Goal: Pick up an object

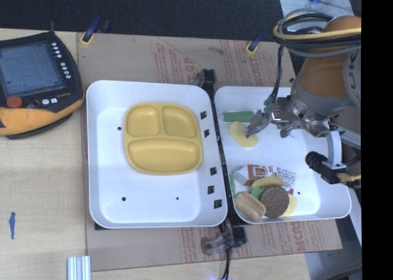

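The gripper [256,126], fingers slightly spread and holding nothing, hovers right-centre of frame at the yellow disc [244,134] in the right bin [319,202]; next, I judge: descend and close.

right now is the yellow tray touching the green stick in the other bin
Apart. The camera view shows the yellow tray in the left bin and the green stick in the right bin, with both bin walls between them.

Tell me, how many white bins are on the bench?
2: the left bin holds a yellow divided plate; the right bin holds toy food, beneath the gripper.
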`<action>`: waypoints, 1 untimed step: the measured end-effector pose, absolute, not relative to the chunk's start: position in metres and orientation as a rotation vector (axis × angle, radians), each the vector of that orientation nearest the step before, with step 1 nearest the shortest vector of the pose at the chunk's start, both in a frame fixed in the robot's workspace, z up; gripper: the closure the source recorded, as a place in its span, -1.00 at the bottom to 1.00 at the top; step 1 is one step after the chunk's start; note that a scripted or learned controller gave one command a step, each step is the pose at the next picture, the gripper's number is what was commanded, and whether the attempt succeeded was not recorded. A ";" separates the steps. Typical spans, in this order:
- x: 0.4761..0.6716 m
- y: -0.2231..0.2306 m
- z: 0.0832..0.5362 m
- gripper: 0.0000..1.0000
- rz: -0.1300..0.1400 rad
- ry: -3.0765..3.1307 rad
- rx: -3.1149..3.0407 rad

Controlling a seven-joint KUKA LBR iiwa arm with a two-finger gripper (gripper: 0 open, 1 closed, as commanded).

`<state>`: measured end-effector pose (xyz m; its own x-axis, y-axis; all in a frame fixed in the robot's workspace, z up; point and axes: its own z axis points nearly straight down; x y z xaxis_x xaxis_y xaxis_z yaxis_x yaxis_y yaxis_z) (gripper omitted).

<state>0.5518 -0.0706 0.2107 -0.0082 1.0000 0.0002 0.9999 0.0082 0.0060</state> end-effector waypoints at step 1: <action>0.574 -0.062 0.191 -1.00 -0.002 2.227 2.214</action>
